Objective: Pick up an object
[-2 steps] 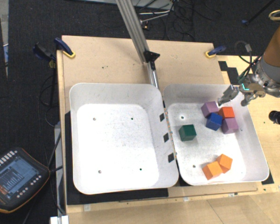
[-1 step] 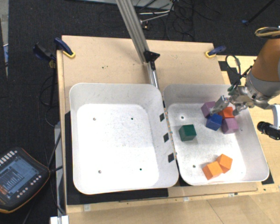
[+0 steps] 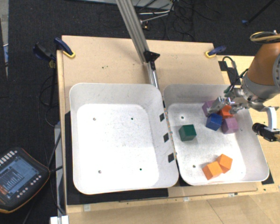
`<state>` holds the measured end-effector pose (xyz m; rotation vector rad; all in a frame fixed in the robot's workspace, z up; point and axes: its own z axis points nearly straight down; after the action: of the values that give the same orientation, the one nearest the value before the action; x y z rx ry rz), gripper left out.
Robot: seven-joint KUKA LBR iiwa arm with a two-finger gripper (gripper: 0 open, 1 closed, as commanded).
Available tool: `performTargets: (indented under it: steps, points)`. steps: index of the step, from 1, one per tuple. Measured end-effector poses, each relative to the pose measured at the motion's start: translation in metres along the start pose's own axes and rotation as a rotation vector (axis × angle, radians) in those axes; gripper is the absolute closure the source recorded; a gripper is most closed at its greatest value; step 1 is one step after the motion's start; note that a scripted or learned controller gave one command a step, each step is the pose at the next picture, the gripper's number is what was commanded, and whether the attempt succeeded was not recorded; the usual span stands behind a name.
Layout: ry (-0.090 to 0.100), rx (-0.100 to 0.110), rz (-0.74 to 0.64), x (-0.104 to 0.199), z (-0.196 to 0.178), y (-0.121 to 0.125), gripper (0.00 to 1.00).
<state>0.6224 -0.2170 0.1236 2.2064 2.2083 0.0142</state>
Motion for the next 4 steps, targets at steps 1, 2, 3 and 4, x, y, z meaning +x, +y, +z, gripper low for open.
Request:
performTargets:
  steps: [1, 2, 3, 4]
  points:
    - [-0.002, -0.001, -0.001, 0.000, -0.008, 0.000, 1.00]
    - [0.005, 0.014, -0.001, -0.006, -0.053, 0.004, 1.00]
    - [0.004, 0.012, -0.002, -0.007, -0.107, 0.007, 1.00]
    - [0.004, 0.012, -0.002, -0.008, -0.161, 0.010, 1.00]
